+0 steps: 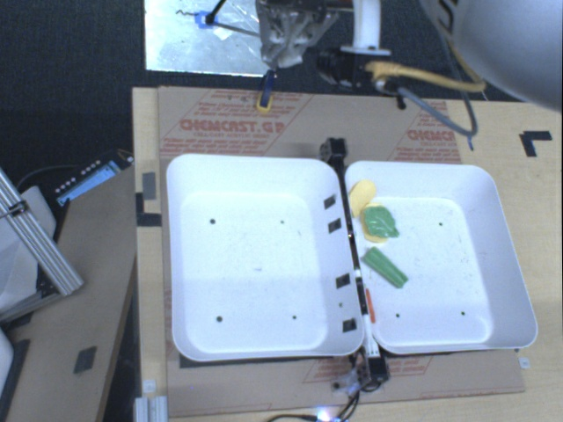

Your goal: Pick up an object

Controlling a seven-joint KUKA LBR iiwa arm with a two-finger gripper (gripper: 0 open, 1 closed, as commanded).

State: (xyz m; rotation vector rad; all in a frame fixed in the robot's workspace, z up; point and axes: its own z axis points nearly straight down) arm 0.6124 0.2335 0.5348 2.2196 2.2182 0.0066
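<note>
At upper centre of the frame, the gripper (283, 55) hangs above the far edge of the bench, beyond both bins; whether its tips are spread or pressed together cannot be told, and nothing is seen between them. Behind it, the grey arm (493, 25) enters from the upper right corner, with a yellowish cable (422, 75) trailing beside it.

Two white bins lie side by side across the middle of the frame. Left bin (255, 253): no loose objects. Right bin (440, 253): three objects, all clustered near its left wall, well apart from the gripper.
- One green bar-shaped object (385, 267), long axis diagonal, running from upper left to lower right.
- One green rounded object (381, 221), just above the bar, lying over a yellow piece.
- One yellow object (361, 197), long axis roughly vertical in the frame, its upper end near the bin's upper left corner.

Both bins rest on a brown board (237, 121) printed with red lettering.
</note>
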